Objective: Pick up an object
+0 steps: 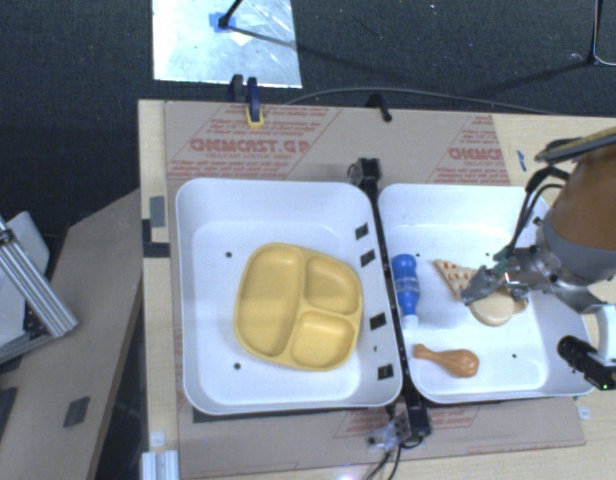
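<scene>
In the right bin (458, 218) lie a blue and white bottle (404, 285) against the left wall, a tan waffle-like wedge (451, 274), a pale round bun (493, 311) and a brown chicken drumstick (449, 360). My gripper (491, 285) hangs low over the bun's upper edge, just right of the wedge. The orange-banded arm (593, 208) reaches in from the right and covers the bin's right side.
The left bin (208, 218) holds a yellow divided plate (298, 306). A black clip strip (373, 258) runs between the two bins. Cables cross the cardboard behind the bins, and a metal rail (23, 278) stands at far left.
</scene>
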`<action>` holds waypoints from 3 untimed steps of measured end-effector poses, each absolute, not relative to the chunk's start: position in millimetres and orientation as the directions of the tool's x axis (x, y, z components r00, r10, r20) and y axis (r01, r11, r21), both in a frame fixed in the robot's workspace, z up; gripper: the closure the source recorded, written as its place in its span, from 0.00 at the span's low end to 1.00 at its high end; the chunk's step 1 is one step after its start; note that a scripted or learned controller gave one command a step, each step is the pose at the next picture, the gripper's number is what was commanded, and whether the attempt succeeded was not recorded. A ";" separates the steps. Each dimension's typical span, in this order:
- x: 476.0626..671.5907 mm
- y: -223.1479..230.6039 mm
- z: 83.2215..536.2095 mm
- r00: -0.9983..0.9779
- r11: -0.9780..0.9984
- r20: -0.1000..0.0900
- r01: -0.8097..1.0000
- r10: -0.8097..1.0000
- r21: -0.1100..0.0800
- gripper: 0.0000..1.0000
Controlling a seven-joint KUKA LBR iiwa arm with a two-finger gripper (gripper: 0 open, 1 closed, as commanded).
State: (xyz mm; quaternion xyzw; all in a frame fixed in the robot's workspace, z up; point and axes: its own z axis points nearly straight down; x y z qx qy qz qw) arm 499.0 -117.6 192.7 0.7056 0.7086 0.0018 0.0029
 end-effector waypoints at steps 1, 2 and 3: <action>502.3 -112.0 255.3 -0.005 0.005 -0.002 1.000 1.000 0.010 1.00; 523.4 -68.3 241.4 -0.009 0.009 0.001 1.000 1.000 0.003 1.00; 543.7 -10.8 230.1 -0.010 0.010 0.001 1.000 1.000 0.003 1.00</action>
